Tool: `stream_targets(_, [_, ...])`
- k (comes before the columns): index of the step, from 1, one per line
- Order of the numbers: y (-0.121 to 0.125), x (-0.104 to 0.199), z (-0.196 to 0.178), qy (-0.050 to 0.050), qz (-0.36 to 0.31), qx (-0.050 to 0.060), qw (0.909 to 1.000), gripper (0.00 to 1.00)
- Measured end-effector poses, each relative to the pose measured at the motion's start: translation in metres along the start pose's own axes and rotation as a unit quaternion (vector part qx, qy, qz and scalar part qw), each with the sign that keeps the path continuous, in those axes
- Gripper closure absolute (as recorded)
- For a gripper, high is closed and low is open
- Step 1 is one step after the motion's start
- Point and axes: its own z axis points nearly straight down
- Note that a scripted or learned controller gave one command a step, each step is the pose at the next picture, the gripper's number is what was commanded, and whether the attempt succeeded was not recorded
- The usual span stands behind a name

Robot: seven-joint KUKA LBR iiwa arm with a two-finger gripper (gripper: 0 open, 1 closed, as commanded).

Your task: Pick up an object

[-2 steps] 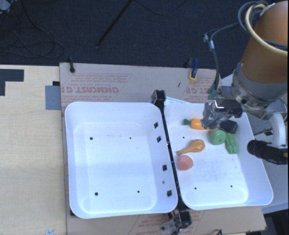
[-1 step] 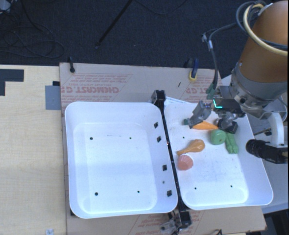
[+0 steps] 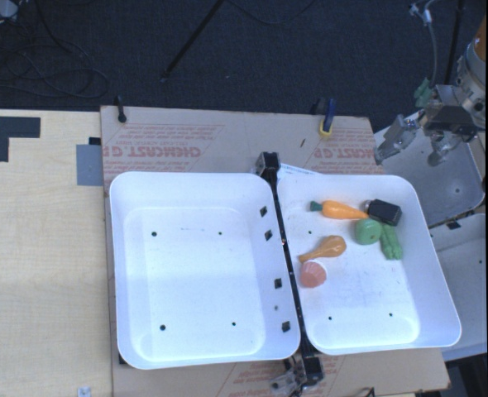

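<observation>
The right bin [image 3: 426, 304] holds several small objects: an orange carrot [image 3: 341, 210], a black block [image 3: 384, 212], a green round piece [image 3: 367, 231] with a green strip [image 3: 390, 244] beside it, an orange pear-shaped toy [image 3: 327, 249] and a pink disc [image 3: 313, 275]. My gripper [image 3: 412, 145] hangs above the bench beyond the right bin's far right corner, up and to the right of the black block. Its fingers are spread open with nothing between them.
The left bin [image 3: 128, 263] sits beside the right one, with a black divider [image 3: 282, 255] where they meet. Both rest on a cardboard sheet [image 3: 194, 143]. A blue clamp [image 3: 327, 116] grips the sheet's far edge. Cables lie on the dark floor behind.
</observation>
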Motion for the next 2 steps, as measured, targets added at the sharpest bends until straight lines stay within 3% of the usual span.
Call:
stream_targets(1, [-0.002, 0.004, -0.007, 0.001, -0.003, 0.004, 1.0, 1.0])
stream_targets(2, [0.042, 0.091, 0.04, 0.003, -0.007, 0.006, 1.0, 1.0])
